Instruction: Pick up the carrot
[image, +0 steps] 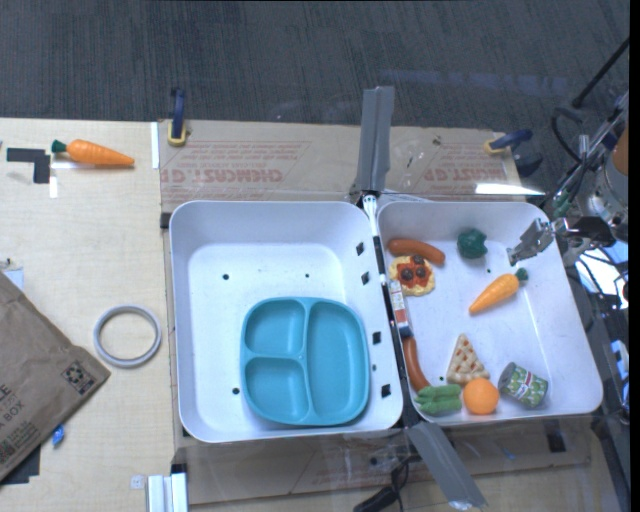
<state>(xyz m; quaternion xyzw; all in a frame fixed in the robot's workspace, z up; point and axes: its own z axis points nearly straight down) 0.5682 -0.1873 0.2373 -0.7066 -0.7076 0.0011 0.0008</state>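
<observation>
An orange carrot (497, 292) with a green top lies tilted in the right bin (560, 330), towards its far right side. My gripper (527, 246) hangs at the bin's far right corner, just above and to the right of the carrot's green end, with nothing seen in it. The arm comes in from the right edge. A second carrot (95, 153) lies on the bench at the far left, outside both bins.
The right bin also holds a sausage (416, 249), a small pizza (415, 275), a green vegetable (472, 242), a second sausage (413, 362), a wedge (463, 358), a green pepper (438, 399), an orange (481, 396) and a can (523, 385). A blue divided tray (305, 360) sits in the left bin (200, 300). A tape ring (127, 334) lies on the bench.
</observation>
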